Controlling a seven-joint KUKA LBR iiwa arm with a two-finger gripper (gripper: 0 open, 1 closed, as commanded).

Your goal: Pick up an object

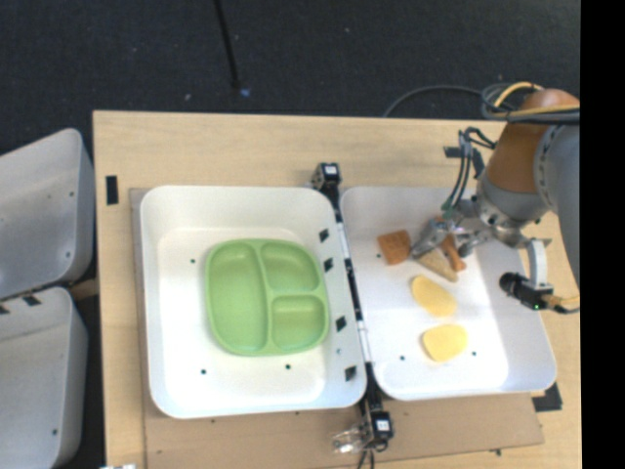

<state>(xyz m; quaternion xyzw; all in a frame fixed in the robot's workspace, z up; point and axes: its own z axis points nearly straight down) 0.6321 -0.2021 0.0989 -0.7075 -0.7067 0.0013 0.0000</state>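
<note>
Pale wooden worktop (234, 149) is seen carrying two shallow white bins, with the arm (518, 159) bent down into the right bin (488, 360).
Whether the claw (444, 242) is clenched or released cannot be told; it is lowered at a tan wedge (437, 267) beside a brown toast-like square (395, 247). Two smooth yellow rounded pieces (434, 296) (444, 342) are laid nearer the front. A glossy green divided plate (266, 296) is held in the left bin (176, 379).
</note>
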